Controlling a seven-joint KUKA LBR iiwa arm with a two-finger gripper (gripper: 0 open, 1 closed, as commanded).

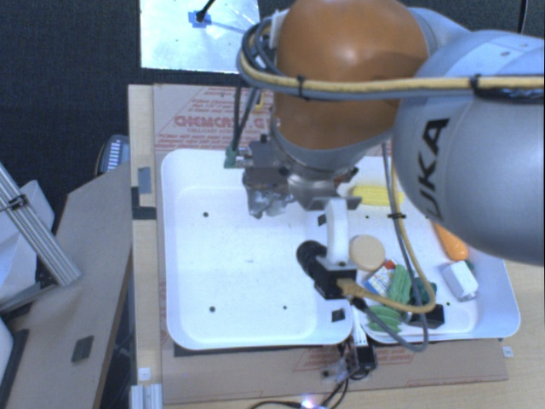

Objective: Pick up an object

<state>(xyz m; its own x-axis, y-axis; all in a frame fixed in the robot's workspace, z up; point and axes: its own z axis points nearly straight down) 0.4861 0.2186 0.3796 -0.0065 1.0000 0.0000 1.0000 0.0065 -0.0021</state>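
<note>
My gripper [269, 201] hangs over the far right part of the left bin [221, 254], under the orange band of the arm. Nothing can be seen in its grasp. The right bin [502, 309] holds the objects, partly hidden by the arm: a yellow piece [373, 196] at the back, a tan round disc [368, 250], an orange piece [452, 244], a white block [460, 279], a green item [385, 313], a dark teal item [421, 293] and a black piece [433, 317] at the front.
Both bins rest on a cardboard sheet [196, 122] with red print. A shiny metal plate [187, 24] lies beyond it. A grey board [77, 262] and a slanted metal rail [34, 237] stand to the left.
</note>
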